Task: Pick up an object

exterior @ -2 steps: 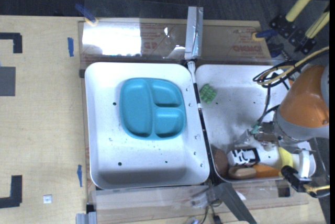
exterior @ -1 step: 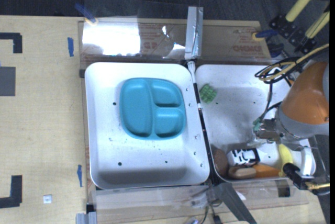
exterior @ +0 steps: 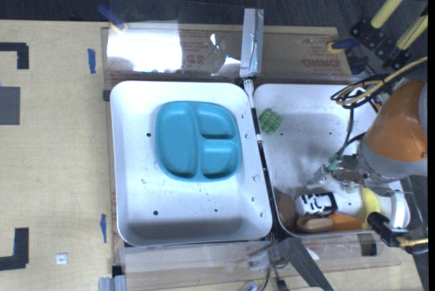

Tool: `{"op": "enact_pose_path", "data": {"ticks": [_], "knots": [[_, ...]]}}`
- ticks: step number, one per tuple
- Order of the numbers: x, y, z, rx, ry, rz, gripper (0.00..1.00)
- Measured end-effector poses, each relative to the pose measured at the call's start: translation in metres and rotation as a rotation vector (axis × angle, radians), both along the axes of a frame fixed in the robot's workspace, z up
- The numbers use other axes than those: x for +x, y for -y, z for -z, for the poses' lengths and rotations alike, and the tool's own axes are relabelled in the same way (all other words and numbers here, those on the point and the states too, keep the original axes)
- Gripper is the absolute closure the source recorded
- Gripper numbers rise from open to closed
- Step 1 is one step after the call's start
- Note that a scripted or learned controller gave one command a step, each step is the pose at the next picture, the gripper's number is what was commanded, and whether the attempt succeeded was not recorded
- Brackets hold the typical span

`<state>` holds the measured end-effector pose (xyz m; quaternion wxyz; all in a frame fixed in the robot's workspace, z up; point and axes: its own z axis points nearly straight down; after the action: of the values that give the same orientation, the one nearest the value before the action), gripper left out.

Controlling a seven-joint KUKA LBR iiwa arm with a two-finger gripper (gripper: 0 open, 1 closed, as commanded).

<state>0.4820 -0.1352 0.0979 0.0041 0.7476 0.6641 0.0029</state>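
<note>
Lower right of frame: arm (exterior: 397,130) reaches over the right bin (exterior: 299,106), orange band uppermost, wrist over the bin's lower right corner.
Jaws: gripper (exterior: 334,177) points down and left toward the cluster of objects; whether wide or narrow cannot be told, as the wrist body hides the fingers. Nothing seen held.
Cluster: black-and-white item (exterior: 317,202), brown item (exterior: 318,222), orange piece (exterior: 345,220) and yellow piece (exterior: 371,202) lie touching or just beside one another along the bin's lower wall.
Green item: small ridged green object (exterior: 270,121) lies alone at the bin's upper left, well apart from the cluster.
Left bin: left bin (exterior: 136,147) carries a blue divided tray (exterior: 198,140) at its middle.
Handling, cluster: judged light, small and probably rigid toy-like pieces; crowding against the wall leaves little room for jaws either side, and neighbours may be nudged.
Handling, green item: judged light, possibly soft; free on all sides, so the easier take, across its narrow width.
Risk: smooth bin floor may let a light piece slide away on closing.
</note>
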Motion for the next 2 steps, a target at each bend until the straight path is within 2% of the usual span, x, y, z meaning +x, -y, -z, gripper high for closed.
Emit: {"op": "enact_pose_path", "data": {"ticks": [1,2], "knots": [[0.0009,-0.0003,-0.0101,0.000,0.003,0.001,1.00],[0.0004,-0.0002,-0.0093,0.000,0.001,0.001,0.00]]}}
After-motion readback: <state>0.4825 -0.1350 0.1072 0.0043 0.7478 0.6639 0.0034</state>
